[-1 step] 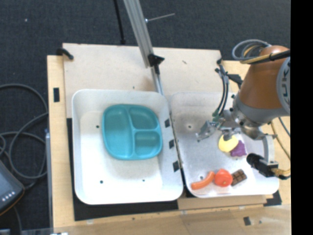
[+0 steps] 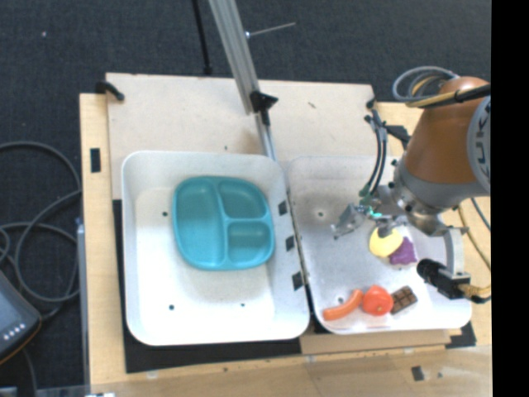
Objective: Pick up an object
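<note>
My gripper (image 2: 347,220) hangs low over the middle of the right bin (image 2: 331,180), reaching in from the right, and no object shows in it. Just right of it lie a yellow round object (image 2: 383,241) and a purple piece (image 2: 403,253), touching each other. Along the bin's front edge lie an orange carrot-like piece (image 2: 342,305), a red-orange ball (image 2: 377,300) and a small brown block (image 2: 402,298). The arm's orange band (image 2: 442,147) rises above the bin's right side.
The left bin (image 2: 149,304) holds a teal divided plate (image 2: 223,222) near its middle. A slanted metal post (image 2: 240,56) stands behind the two bins. The right bin's back left floor is bare.
</note>
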`<action>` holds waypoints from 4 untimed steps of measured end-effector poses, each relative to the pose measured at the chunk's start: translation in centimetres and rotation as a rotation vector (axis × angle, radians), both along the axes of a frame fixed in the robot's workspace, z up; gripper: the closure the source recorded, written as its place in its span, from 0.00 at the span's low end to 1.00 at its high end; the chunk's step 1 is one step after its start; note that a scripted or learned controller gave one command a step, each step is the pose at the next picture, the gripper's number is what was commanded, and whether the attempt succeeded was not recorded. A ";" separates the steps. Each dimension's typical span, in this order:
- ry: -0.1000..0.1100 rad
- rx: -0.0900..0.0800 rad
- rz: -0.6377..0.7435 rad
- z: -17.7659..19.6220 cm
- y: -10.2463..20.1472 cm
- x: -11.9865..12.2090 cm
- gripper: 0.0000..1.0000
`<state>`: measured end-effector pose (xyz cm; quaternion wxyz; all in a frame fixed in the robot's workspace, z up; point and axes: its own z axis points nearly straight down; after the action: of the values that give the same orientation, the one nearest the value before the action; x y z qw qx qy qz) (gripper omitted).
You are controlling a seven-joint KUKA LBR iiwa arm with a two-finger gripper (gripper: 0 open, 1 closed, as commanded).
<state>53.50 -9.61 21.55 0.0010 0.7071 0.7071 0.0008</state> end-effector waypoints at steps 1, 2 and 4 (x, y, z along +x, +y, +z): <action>0.005 -0.001 -0.001 -4.3 -0.6 0.0 0.00; 0.006 -0.001 -0.001 -8.8 -1.1 0.4 0.00; -0.001 -0.001 -0.007 -10.4 -1.3 0.5 1.00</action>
<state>54.00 -10.95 11.19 0.0018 0.7095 0.7047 0.0010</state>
